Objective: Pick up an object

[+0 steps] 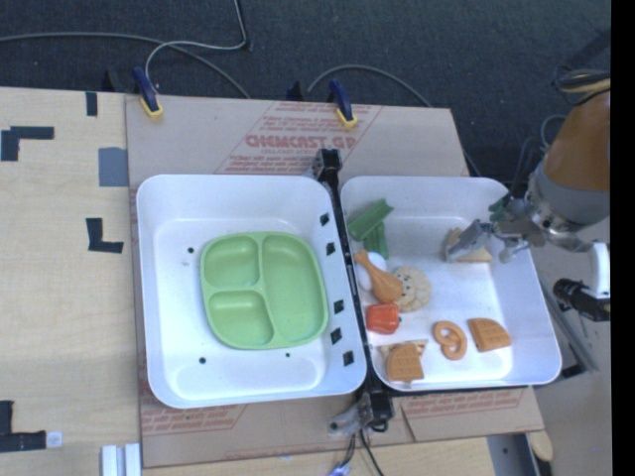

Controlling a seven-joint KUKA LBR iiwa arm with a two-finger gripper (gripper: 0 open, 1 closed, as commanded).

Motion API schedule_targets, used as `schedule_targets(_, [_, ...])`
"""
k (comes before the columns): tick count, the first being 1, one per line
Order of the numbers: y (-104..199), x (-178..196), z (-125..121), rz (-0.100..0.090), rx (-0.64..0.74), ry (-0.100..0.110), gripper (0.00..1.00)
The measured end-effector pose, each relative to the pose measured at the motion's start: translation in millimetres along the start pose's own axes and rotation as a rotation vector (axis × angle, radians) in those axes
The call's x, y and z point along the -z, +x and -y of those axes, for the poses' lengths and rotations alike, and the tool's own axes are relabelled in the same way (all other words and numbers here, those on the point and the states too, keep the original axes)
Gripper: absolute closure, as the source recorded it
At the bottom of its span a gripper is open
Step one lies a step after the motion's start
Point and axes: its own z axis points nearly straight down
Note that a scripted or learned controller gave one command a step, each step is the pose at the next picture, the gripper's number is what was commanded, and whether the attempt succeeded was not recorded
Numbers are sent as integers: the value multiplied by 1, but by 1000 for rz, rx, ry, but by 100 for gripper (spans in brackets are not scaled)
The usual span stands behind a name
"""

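Note:
My gripper (478, 242) hangs low over the back right part of the right bin (526, 360), reaching in from the right. A pale tan piece (476, 257) lies right under it, partly hidden; whether the gripper touches it cannot be seen. Other toy foods lie in this bin: a green piece (373, 220) at the back left, a drumstick (377, 276), a round cracker (413, 289), a red pepper (383, 317), a pretzel (449, 339), an orange bread slice (488, 334) and a brown toast piece (405, 362).
The left bin (159, 256) holds a green divided plate (264, 291). A black divider (342, 266) runs between the two bins. The arm's orange band (585, 147) rises at the right edge. Cables and two clamps lie behind the bins.

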Motion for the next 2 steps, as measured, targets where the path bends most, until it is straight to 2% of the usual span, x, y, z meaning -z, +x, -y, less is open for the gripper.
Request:
schedule_targets(1, [-32,-52,-38,2,-1,0,0])
schedule_targets(2, [-32,-100,-61,6,2,-9,0])
